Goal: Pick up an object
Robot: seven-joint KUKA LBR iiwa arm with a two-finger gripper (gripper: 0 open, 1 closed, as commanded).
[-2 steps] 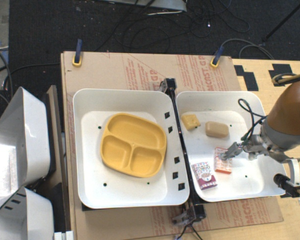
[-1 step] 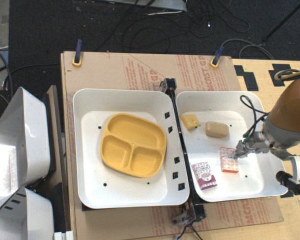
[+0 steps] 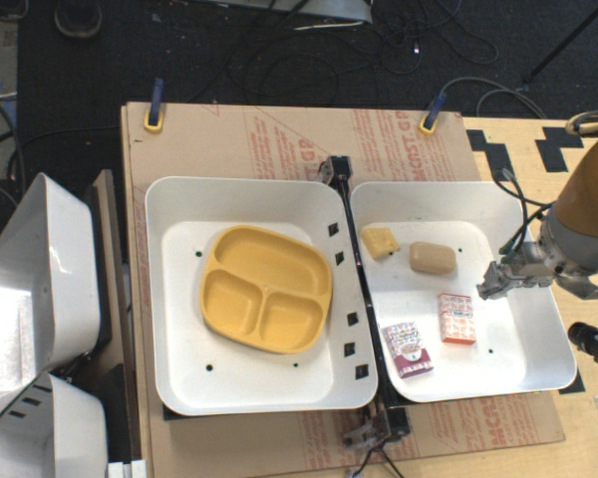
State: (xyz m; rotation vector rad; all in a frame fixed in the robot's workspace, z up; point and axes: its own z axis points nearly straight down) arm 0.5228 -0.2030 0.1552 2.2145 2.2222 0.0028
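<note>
Nothing appears lifted yet: the metal pincer (image 3: 490, 285) hovers at right of frame beside the red-and-white flat packet (image 3: 456, 319), its state indiscernible.

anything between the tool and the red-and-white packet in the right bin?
Nothing visible. The tool sits at the right bin's right side; the red-and-white packet lies just left and below it, bare floor between. The tan block lies off that line.

Arm (image 3: 586, 212): enters from right edge, orange band showing above grey wrist.
Wrist (image 3: 558, 242): grey, angled leftward and down.
Gripper (image 3: 498, 279): at arm's left tip, low, pointing left; nothing visible between fingers; finger spread too small to judge.
</note>
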